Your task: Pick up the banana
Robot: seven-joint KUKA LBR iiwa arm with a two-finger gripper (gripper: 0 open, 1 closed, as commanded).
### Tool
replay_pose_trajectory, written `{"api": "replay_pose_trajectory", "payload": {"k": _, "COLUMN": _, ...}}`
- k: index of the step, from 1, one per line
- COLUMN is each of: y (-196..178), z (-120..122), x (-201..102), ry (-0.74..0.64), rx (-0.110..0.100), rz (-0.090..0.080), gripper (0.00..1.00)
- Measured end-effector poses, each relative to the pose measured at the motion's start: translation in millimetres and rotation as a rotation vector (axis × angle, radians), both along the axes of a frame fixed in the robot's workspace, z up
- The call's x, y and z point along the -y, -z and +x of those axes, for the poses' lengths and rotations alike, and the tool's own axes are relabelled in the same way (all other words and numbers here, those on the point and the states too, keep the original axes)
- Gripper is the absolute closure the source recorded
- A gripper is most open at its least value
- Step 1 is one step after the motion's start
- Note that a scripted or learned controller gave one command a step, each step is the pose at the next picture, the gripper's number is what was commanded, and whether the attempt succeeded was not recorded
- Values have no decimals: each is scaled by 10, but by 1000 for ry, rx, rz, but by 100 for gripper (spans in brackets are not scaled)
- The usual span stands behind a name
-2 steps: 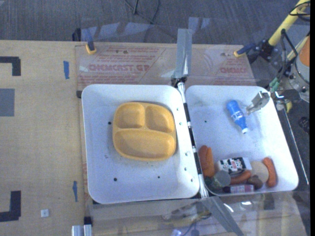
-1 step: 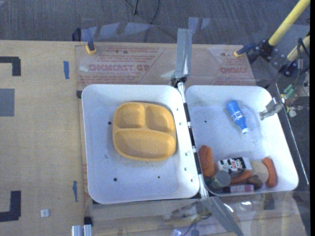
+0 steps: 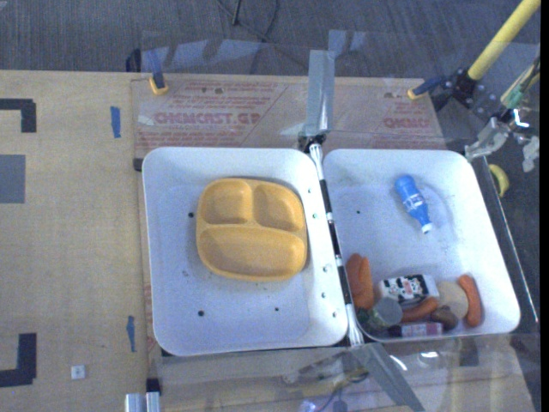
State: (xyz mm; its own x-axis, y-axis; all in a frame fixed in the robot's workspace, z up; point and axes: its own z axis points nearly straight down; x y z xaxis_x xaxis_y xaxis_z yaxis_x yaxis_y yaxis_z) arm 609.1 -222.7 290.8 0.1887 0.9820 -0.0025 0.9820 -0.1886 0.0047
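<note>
Banana uncertain, beside the right bin (image 3: 480,230)
A small yellow shape (image 3: 497,180), maybe the banana, sits just outside the rim, just nearer than what looks like the gripper (image 3: 500,136). I cannot tell its long axis or the jaws' state. A bottle (image 3: 413,201) lies inside that bin, and a plate (image 3: 252,228) lies in the left bin (image 3: 167,256).

bench (image 3: 60,247) | 2 white bins (image 3: 171,316) touching, side by side

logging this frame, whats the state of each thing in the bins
yellow tray: upside down, flat in left bin
blue bottle: lying on its side, alone in right bin
small items: heaped together at the right bin's near edge
</note>
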Motion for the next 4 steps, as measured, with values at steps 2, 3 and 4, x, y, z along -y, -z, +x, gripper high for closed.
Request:
{"api": "replay_pose_trajectory", "payload": {"k": 2, "y": 305, "z": -151, "x": -208, "ry": 58, "rx": -5, "rz": 3, "gripper": 0}}
{"api": "replay_pose_trajectory", "payload": {"k": 3, "y": 710, "z": 515, "x": -132, "ry": 211, "rx": -1, "rz": 1, "gripper": 0}}
{"api": "replay_pose_trajectory", "payload": {"k": 4, "y": 472, "z": -142, "x": -135, "ry": 37, "rx": -5, "rz": 4, "gripper": 0}}
